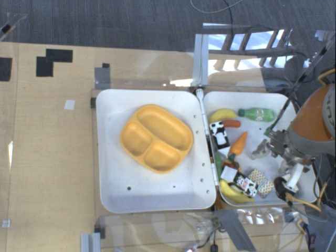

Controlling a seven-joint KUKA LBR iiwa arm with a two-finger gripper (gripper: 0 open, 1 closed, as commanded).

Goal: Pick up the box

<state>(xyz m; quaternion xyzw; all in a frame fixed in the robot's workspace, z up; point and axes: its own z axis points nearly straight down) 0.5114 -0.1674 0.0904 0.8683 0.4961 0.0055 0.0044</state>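
The right bin (273, 100) holds the boxes. A small white box with a red mark (229, 172) lies near the bin's front left. A grey checkered box (261, 182) sits to its right, and a black-and-white patterned box (220, 135) stands by the left wall. My gripper (265, 148) hangs over the middle right of this bin, a little above and behind the checkered box, with nothing seen in it. The arm with its orange band (316, 117) comes in from the right and hides the bin's right side.
Also in the right bin are a yellow banana (222, 114), a green bottle (256, 114), a carrot (239, 143), a second banana (233, 193) at the front and a cow-patterned item (244, 183). The left bin (113, 193) holds a yellow divided plate (156, 137).
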